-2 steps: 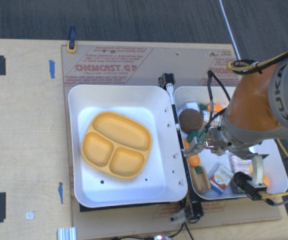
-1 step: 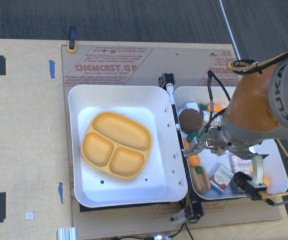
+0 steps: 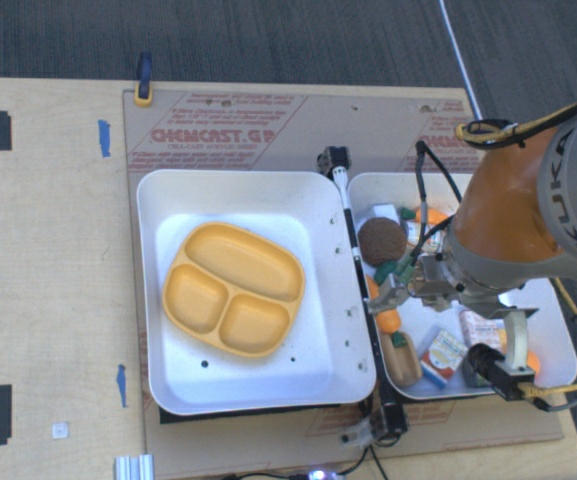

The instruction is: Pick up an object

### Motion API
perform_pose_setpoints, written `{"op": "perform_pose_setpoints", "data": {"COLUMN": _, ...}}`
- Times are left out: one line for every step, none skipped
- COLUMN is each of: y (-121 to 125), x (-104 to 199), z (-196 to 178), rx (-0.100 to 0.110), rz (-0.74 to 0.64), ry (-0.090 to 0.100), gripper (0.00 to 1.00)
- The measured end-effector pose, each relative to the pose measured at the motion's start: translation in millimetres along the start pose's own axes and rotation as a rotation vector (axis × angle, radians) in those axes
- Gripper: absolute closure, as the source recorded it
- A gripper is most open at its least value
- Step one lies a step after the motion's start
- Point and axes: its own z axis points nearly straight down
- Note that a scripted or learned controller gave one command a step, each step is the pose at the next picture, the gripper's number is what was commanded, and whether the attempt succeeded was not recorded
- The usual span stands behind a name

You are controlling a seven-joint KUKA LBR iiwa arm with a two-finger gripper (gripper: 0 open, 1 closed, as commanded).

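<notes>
My gripper reaches low into the right bin, near that bin's left wall. Just above it lies a brown round object. An orange piece sits right below the gripper, and a tan bread-like object lies nearer the front. A small blue and white carton and a white packet lie to the right of those. The arm's orange band hides much of the bin's middle. I see nothing held in the gripper.
The left bin holds a yellow divided plate with three compartments. A black clamp sits at the back between the bins. Cables run along the arm and down to a black part at the front right.
</notes>
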Motion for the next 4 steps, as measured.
{"op": "perform_pose_setpoints", "data": {"y": 0, "x": 0, "z": 0, "rx": 0.000, "rz": 0.000, "ry": 0.000, "gripper": 0.00}}
{"op": "perform_pose_setpoints", "data": {"y": 1, "x": -87, "z": 85, "rx": -0.005, "rz": 0.003, "ry": -0.002, "gripper": 0.00}}
{"op": "perform_pose_setpoints", "data": {"y": 0, "x": -80, "z": 97, "rx": -0.005, "rz": 0.006, "ry": -0.008, "gripper": 0.00}}
{"op": "perform_pose_setpoints", "data": {"y": 2, "x": -77, "z": 87, "rx": -0.010, "rz": 0.004, "ry": -0.006, "gripper": 1.00}}
